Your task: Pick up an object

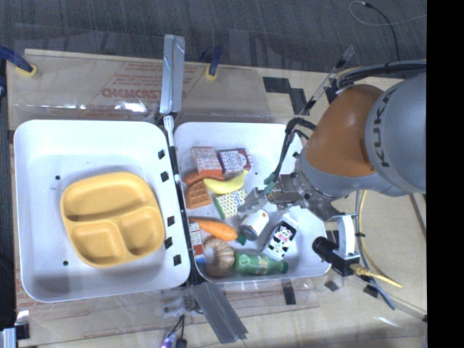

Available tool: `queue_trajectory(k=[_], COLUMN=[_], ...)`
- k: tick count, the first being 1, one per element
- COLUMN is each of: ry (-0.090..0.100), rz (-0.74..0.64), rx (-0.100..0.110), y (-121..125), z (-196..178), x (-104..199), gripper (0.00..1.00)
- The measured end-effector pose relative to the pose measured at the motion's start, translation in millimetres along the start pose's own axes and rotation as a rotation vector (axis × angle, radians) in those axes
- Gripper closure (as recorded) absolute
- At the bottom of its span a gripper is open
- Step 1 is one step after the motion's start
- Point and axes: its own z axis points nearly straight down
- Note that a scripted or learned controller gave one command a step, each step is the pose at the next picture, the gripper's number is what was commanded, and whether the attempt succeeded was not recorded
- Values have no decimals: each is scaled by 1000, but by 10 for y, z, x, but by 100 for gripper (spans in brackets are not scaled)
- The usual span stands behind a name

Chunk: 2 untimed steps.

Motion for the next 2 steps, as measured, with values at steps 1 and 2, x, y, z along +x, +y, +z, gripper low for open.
queue_trajectory(k=[1, 2], ry=[3, 4], rz=[-106, -114], rx=[-16, -16], y=[171, 193], z=[1067, 979], x=[220, 231], gripper=[0, 100])
